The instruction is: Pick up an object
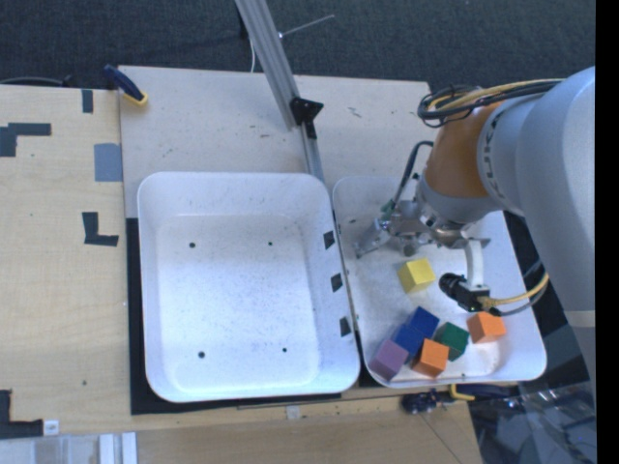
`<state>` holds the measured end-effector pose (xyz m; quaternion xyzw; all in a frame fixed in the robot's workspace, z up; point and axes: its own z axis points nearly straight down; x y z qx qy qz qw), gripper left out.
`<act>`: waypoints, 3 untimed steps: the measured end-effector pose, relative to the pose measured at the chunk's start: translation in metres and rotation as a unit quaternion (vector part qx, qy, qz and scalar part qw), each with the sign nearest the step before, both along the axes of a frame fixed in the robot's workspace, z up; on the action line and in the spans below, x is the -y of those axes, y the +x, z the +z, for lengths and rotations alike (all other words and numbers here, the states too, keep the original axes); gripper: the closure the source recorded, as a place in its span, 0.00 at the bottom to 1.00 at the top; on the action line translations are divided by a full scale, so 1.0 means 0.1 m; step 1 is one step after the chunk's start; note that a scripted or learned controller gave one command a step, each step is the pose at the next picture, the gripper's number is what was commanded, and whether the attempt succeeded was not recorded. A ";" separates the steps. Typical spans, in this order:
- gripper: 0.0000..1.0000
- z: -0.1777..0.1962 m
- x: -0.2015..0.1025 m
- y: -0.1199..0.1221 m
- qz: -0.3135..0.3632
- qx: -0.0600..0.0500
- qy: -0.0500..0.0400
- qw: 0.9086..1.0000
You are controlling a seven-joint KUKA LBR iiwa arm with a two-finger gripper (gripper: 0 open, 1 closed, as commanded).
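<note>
Yellow cube (418, 275), blue cube (419, 325)

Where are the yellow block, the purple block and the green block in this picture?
yellow block (418, 275), camera view, its top face.
purple block (390, 358), camera view, its top face.
green block (453, 337), camera view, its top face.

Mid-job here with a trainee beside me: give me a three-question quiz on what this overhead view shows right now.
1. True or false: all the coloured blocks lie in the right bin.
2. Which block lies nearest the end effector? A) purple block B) yellow block C) green block
3. How many orange blocks are there?

Key
1. True; the left bin holds no block.
2. B. The yellow block sits apart from the cluster, which includes a blue block.
3. Two: one orange block beside the purple one, another orange block further right.
</note>
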<state>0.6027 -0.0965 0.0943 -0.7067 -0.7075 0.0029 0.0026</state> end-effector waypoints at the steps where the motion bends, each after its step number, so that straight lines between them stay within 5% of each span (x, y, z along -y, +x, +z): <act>1: 1.00 0.13 -0.01 0.02 0.000 0.002 0.001 1.000; 3: 1.00 1.31 0.03 0.11 0.000 0.007 0.000 1.000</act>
